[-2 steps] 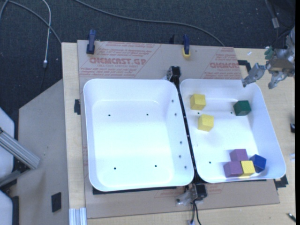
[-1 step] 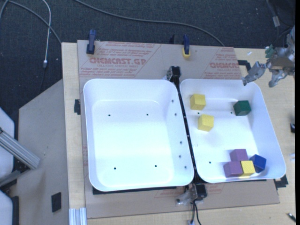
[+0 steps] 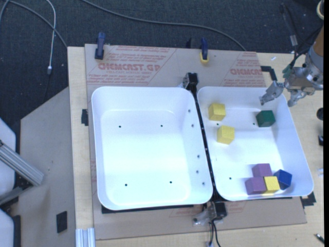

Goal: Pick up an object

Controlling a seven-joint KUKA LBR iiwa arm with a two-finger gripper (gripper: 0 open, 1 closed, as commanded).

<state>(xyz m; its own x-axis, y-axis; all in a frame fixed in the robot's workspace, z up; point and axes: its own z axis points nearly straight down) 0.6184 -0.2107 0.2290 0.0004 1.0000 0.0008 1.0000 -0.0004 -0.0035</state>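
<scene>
My gripper hangs over the far right corner of the right bin, fingers spread open with nothing between them. A green block lies just below and left of the fingertips. Two yellow blocks sit near the bin's left side, one at the back and one a little nearer. In the near right corner a cluster holds two purple blocks, a small yellow block and a blue block.
The left bin stands beside the right one on a cardboard sheet held by blue clamps. A black clip sits between the bins at the back. Cables run over the dark floor behind.
</scene>
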